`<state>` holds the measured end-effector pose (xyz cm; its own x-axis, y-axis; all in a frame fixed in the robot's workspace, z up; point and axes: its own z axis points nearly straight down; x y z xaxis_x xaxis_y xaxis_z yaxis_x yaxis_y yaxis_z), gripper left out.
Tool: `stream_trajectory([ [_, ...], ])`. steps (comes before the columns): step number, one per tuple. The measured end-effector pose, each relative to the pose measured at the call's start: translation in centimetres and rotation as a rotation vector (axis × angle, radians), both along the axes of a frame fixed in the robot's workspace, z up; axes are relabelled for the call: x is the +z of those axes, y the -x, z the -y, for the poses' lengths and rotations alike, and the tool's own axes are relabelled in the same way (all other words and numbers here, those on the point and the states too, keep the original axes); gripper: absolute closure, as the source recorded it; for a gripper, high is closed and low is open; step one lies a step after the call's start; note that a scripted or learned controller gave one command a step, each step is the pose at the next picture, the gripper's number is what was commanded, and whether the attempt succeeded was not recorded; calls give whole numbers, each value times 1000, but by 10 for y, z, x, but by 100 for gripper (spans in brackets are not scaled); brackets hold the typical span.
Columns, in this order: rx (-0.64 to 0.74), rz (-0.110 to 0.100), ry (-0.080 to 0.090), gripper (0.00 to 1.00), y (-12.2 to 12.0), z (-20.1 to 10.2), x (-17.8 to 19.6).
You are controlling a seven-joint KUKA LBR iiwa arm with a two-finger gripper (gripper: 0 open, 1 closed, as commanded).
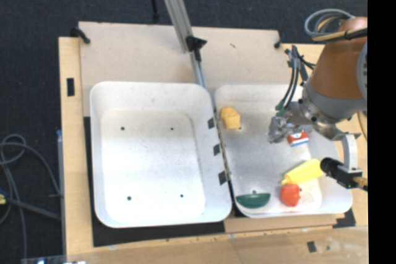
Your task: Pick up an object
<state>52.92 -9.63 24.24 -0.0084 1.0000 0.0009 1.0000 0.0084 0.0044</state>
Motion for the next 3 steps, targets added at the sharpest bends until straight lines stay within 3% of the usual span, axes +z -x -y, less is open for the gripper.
stream_trajectory([
  [3, 0, -3, -1, 100, -13, -166, 10],
])
